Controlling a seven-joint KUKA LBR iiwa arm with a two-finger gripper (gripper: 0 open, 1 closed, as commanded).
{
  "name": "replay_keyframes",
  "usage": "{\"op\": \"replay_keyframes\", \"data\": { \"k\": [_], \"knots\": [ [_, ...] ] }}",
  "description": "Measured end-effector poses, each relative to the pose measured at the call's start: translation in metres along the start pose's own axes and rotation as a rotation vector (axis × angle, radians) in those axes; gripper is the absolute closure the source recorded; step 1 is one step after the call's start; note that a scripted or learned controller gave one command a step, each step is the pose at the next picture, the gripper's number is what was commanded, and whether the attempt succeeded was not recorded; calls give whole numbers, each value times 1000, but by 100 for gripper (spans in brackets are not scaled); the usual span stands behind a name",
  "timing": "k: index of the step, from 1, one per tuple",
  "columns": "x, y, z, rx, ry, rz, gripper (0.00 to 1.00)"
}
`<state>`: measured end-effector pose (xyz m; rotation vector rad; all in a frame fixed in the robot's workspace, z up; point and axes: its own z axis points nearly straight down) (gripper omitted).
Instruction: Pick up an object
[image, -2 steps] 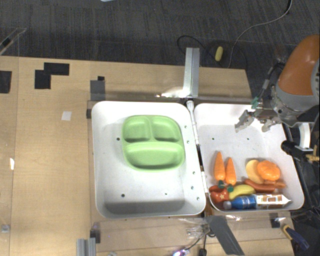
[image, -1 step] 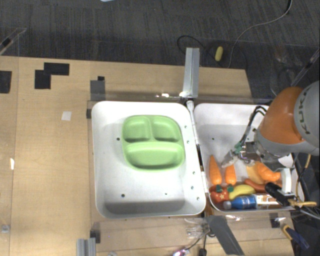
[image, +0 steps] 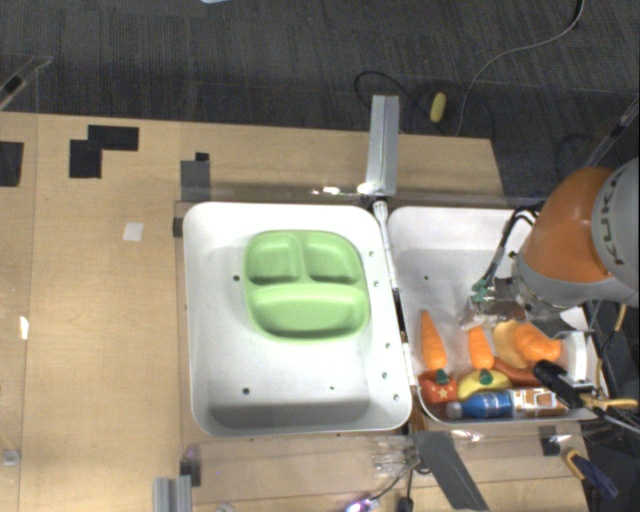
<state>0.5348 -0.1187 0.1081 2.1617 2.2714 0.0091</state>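
The object to be picked is not specified, and every candidate lies in the right bin (image: 440, 250), crowded into its near corner: a long carrot (image: 432, 343), a shorter carrot (image: 481, 349), a yellow piece (image: 486, 381), a red piece (image: 436, 389), a blue-labelled bottle (image: 497, 404) lying on its side along the near wall, and an orange-and-yellow toy (image: 527, 342) at the right. Several of these touch or overlap one another. The left bin (image: 215, 300) carries a green divided tray (image: 304, 283), well apart from the arm.

Hazards from this position:

- Crowding. The items lie packed together, so a descent is likely to land on two at once, or to push one aside, and close on nothing.
- Round, tapered shapes. The carrots and the bottle may roll or slip out under side pressure.
- Wall proximity. The bottle lies against the near wall, which leaves little room for a finger on that side.
- Obstructed approach. The arm's wrist (image: 565, 245) hangs over the right half of the bin, and cables run down beside it.

The gripper (image: 487, 298) sits just above the shorter carrot and beside the orange-and-yellow toy. The jaws are small and dark against the clutter; their opening cannot be told from this view, nor whether they touch the carrot. Nothing is visibly held between them.
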Motion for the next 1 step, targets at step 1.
{"op": "replay_keyframes", "data": {
  "k": [1],
  "knots": [
    [-7, 40, -113, 1, -1, -6, 100]
  ]
}}
